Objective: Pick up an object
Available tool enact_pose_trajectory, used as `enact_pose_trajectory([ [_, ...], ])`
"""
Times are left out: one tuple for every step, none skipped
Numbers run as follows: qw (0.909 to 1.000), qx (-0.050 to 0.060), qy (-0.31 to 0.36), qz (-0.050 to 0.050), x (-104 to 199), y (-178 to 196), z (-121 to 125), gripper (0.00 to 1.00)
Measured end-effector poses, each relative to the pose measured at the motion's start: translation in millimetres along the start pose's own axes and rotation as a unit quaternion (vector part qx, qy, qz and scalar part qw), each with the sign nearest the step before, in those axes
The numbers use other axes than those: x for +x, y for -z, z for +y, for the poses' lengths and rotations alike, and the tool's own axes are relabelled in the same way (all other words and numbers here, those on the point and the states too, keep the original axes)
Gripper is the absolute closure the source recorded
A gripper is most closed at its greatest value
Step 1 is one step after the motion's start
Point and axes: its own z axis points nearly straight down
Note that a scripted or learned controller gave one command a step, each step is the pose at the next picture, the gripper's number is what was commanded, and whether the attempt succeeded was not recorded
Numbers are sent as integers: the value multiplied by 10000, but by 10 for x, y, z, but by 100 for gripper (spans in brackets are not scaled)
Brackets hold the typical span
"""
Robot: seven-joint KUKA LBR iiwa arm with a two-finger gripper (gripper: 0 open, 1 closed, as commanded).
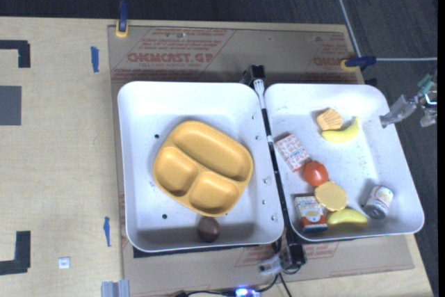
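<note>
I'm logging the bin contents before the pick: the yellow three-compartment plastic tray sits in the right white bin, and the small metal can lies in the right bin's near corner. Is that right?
Not quite. The camera view shows the yellow three-compartment plastic tray in the left white bin, not the right one. The rest holds: the small metal can lies in the right white bin's near corner.
</note>
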Motion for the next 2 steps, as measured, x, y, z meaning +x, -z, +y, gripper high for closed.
enact_pose_trajectory([
  [10000,-2,-5,-3,-20,-1021,-587,0],
  [10000,-23,6,3,1010,-1874,-669,0],
])
